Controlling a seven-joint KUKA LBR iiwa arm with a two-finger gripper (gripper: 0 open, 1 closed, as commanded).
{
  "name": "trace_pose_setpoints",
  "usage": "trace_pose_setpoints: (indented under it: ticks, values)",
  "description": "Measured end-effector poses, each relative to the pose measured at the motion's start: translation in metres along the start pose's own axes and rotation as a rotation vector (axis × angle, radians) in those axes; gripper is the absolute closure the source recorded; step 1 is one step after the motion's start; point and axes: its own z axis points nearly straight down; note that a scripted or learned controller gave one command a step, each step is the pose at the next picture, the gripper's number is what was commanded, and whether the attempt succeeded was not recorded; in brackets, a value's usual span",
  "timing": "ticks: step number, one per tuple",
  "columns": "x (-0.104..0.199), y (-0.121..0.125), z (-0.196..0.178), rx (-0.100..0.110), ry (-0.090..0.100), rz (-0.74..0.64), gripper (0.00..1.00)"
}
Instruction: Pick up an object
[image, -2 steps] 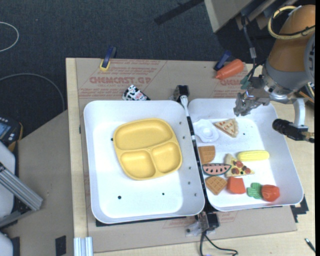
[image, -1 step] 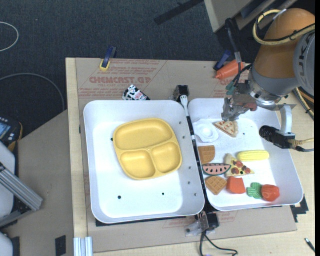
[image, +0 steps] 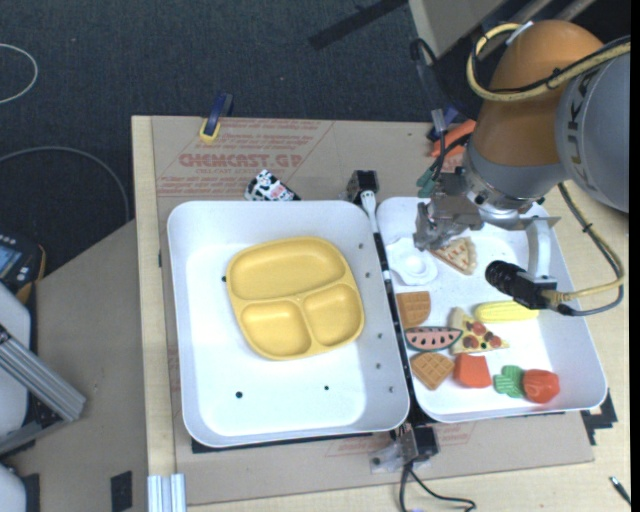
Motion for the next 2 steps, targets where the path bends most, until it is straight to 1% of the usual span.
trace_pose_setpoints:
  ticks: [1,2]
  values:
    - [0.051,-0.028,0.013,0.002,-0.002,0.002,1.0]
    - [0.087,-0.024,0.008,-0.005,-0.002,0.001,1.0]
